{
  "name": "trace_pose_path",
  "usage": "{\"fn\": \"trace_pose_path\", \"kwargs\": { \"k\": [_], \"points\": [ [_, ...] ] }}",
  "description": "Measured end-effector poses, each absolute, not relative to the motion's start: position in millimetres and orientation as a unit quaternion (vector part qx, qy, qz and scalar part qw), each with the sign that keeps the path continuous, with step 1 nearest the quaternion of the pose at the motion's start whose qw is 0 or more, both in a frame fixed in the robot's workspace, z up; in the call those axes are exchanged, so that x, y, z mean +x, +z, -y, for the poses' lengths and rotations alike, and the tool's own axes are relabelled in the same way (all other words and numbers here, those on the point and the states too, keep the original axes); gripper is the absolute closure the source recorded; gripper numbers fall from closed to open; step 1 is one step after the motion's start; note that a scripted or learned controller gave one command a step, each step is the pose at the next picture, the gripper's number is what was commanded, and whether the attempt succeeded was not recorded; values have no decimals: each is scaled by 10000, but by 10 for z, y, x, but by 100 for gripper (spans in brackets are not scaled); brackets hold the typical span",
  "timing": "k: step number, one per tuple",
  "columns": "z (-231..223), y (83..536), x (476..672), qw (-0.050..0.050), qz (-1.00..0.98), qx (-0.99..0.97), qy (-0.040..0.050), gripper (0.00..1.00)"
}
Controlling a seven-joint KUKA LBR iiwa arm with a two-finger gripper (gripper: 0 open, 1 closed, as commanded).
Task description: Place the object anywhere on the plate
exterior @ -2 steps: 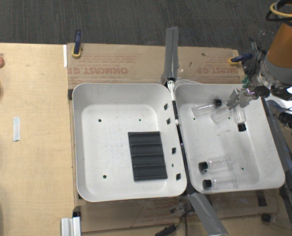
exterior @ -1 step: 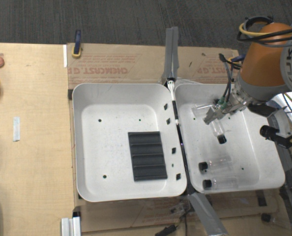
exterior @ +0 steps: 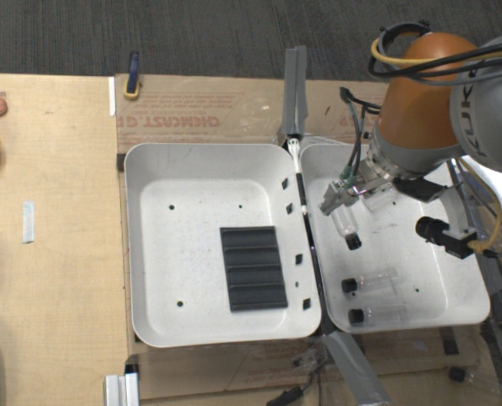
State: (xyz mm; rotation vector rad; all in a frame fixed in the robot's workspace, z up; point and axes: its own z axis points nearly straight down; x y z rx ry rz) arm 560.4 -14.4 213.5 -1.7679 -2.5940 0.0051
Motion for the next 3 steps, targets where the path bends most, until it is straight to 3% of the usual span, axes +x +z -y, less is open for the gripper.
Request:
{"fn": "trace_pose_path", "kwargs": {
  "k": [1,2,3],
  "points": [
    [-831,1902,5223,9,8431,-5377,16,100],
    [-1428,2116,5248,4,8015,-5980,18,100],
    [-1420,2951,5281,-1,8637,-5041,17,100]
  ]
}}
